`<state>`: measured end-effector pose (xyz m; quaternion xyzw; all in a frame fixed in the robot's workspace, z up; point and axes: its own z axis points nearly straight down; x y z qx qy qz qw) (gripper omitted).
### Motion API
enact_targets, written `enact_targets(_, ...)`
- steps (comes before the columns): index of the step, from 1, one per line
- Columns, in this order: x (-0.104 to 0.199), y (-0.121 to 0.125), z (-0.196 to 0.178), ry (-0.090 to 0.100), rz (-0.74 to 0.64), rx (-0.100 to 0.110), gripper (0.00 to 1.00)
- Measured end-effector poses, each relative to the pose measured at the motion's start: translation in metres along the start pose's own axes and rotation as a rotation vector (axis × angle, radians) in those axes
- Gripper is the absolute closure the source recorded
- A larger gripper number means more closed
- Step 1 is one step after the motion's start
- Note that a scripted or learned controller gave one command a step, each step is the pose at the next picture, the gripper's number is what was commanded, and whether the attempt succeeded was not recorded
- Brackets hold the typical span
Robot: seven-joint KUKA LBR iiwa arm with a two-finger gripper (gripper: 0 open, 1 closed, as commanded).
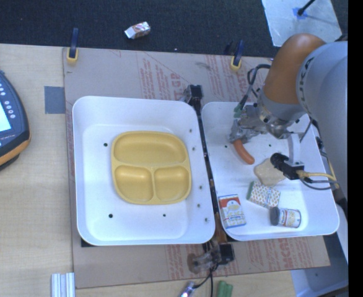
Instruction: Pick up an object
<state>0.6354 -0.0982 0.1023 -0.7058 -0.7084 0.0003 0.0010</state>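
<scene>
While the arm (305, 73) reaches in from the right, you have 2 white bins on the bench. The left bin (95, 166) carries a yellow tray (150, 166) with 3 compartments, lying flat near its middle. The right bin (222, 119) is where the work is — the arm hangs over its upper half, with the orange band above the wrist and the gripper (242, 135) low over the bin floor.

Whether the gripper is spread or closed I cannot tell; its tip is a dark cluster against the white, too small to read.

You can see the likeliest target just below that tip: a small orange sausage (244, 153), lying slantwise on the bin floor, its upper end touching or very near the gripper. Nothing shows it pinched, and it looks to be resting on the bin, so I judge the pick not yet made.

Further down the right bin lie a tan slice (267, 172), a patterned packet (264, 195) just beside it, a red carton (231, 210) near the lower left corner, and a small can (285, 216) on its side.

What is left, by my reading: close on the sausage and lift it clear.
</scene>
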Motion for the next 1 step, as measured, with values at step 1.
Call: enact_targets(1,0.0808,-0.0121,-0.0904,0.001,0.0,-0.001,1.0)
